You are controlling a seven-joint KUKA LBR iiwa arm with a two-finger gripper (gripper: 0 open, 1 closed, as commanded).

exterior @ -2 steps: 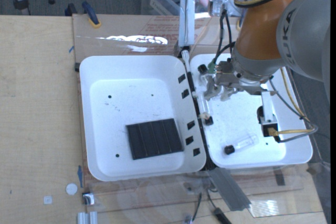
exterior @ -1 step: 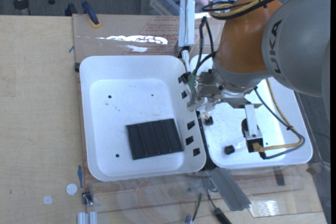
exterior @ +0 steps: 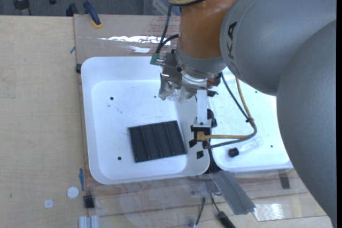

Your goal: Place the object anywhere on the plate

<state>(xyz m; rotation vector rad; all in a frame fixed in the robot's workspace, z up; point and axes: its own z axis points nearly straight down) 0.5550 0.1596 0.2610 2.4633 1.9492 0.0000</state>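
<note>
The grey arm (exterior: 288, 61) was nearest the camera; it swept in from the right of the view and covered much of it, with its orange band (exterior: 206, 2) sitting just above the wrist.

Moving from left to right, you had first the bare wooden bench (exterior: 37, 115), then the left white bin (exterior: 96, 77). In the lower middle of that bin lay a dark, ribbed rectangular plate (exterior: 156, 141), flat on the bin floor and turned slightly askew.

Above the plate, over the back right part of the same bin, hung the gripper (exterior: 173, 92). Its pale fingertips pointed down, and you could not tell from this view how far apart they stood. Nothing was visible between them, so do not count it as holding anything.

Further right, past the wall where the two bins meet, the right white bin (exterior: 267, 141) held a small dark object (exterior: 233, 152) near its front. This was probably the thing to be placed. It lay well apart from the gripper, down and to the right of it, in the other bin from the plate.

Judging by its looks, the object was light and stiff, a small knob-like lump, though it was too small to be sure of its shape. You would likely pinch it across its middle from straight above; so small a piece could roll or skid aside.
</note>
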